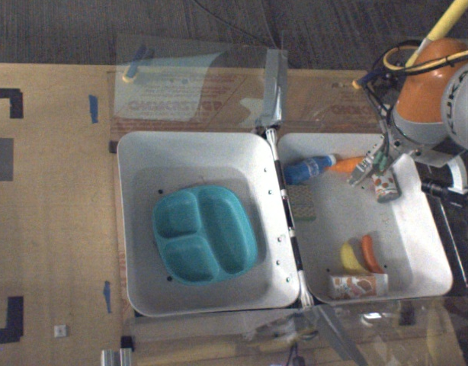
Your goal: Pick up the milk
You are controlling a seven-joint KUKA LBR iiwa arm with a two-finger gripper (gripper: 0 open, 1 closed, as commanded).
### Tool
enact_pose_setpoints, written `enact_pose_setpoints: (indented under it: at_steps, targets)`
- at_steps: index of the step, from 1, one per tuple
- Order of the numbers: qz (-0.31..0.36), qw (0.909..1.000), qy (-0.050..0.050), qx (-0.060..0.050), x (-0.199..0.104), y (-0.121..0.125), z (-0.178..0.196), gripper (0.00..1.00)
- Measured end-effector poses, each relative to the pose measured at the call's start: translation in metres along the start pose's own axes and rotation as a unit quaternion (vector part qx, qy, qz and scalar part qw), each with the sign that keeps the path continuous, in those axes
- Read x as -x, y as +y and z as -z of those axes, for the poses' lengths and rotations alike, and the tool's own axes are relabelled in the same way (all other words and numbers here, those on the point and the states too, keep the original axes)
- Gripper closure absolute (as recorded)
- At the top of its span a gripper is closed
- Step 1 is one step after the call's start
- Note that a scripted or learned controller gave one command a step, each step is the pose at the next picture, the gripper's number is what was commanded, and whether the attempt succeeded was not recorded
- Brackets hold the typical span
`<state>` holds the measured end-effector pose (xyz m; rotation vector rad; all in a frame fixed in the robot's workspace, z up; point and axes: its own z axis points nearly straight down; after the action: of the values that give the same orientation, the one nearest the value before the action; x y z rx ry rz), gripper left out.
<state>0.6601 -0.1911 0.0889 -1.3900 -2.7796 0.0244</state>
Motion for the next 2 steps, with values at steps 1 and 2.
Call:
enact_pose_setpoints:
  at_steps: [1, 2]
  targets:
    - [0.051, 0.9985, -0.016, 0.016, -0.024, 0.024, 0.101, 1.00]
    - [-0.033, 0.9992, -0.014, 0.017, -0.066, 0.032, 0.211, 1.00]
